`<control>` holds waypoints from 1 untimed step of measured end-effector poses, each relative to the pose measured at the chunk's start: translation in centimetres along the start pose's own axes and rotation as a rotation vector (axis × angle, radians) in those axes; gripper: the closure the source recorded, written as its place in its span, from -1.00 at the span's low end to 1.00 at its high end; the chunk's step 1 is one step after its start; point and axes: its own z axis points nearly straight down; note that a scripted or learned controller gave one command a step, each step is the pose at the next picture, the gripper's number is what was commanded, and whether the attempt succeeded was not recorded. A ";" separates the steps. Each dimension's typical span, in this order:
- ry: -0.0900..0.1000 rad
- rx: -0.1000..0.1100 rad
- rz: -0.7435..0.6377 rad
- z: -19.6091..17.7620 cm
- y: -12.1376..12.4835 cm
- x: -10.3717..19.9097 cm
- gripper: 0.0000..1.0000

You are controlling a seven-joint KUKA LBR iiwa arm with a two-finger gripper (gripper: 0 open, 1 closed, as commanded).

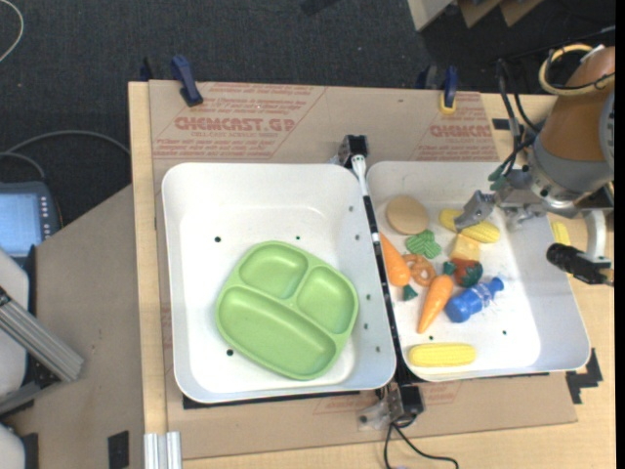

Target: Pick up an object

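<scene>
The right bin (547, 330) holds a heap of toy food. There is a tan round bun (406, 213), a green leafy piece (423, 243), two carrots (395, 262) (436, 302), a blue bottle (475, 299), a yellow corn cob (441, 355) near the front wall, and a yellow piece (479, 233) by the heap's far right. My gripper (496, 208) hangs low over the bin's far right part, just above and behind that yellow piece. I see nothing lifted in it.
A green divided plate (288, 308) lies in the left bin (186, 262). The arm's orange band (576, 115) and a black cable (576, 260) stand over the right bin's right side. Blue clamps (186, 81) (449, 88) grip the board's far edge.
</scene>
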 end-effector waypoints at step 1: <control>-0.005 -0.013 0.000 4.3 0.8 3.6 -1.00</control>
